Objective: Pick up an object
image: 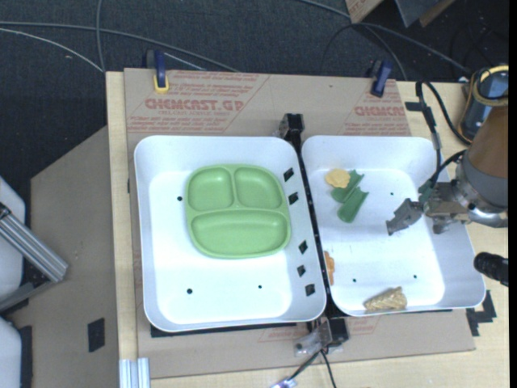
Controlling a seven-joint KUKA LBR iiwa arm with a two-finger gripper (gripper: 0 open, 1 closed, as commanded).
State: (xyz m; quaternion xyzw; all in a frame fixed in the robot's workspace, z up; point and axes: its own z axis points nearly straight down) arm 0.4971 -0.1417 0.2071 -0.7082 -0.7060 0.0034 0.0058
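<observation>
Yellow soft lump [338, 178]: far-left of right bin, touching green piece.
Green angular plastic piece [352, 199]: lying flat, just beside it.
Tan crusty chunk [385, 300]: near edge.

Arm [489, 164] cut off at right edge; small orange obj [329, 263] by bin divider too tiny to ID.

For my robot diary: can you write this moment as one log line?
pincer over right bin, holding nothing | green toy, yellow piece far side | tan piece near rim | plate left bin

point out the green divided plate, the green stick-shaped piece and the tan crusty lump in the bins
green divided plate [238, 210]: camera view, middle ridge
green stick-shaped piece [352, 202]: camera view, mid-length
tan crusty lump [385, 300]: camera view, its centre
</observation>
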